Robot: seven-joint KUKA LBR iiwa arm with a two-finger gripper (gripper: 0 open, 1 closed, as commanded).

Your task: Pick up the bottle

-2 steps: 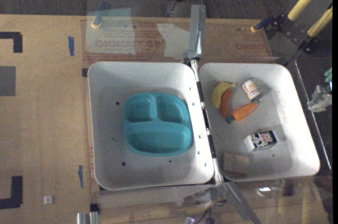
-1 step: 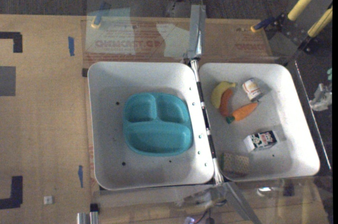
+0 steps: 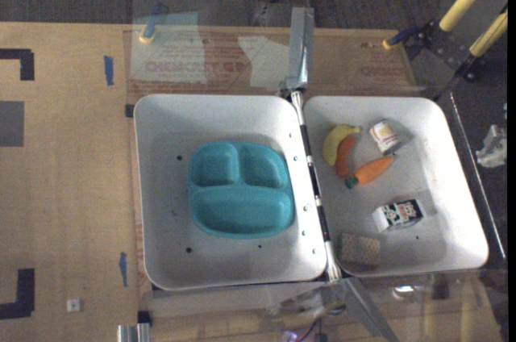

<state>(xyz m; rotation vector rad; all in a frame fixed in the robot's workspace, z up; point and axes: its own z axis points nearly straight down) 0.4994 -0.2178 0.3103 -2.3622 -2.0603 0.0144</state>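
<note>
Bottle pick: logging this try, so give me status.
Small white bottle lies in right bin, far side, untouched. Carrot just below it, banana to its left. Top side open.

The tray (image 3: 239, 189) lies in the left bin (image 3: 161, 123); the bottle (image 3: 384, 135) lies in the right bin (image 3: 451, 195).

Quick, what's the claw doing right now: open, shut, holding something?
Claw: cannot be told from this picture.
The bottle lies in the right bin with nothing gripping it.
</note>
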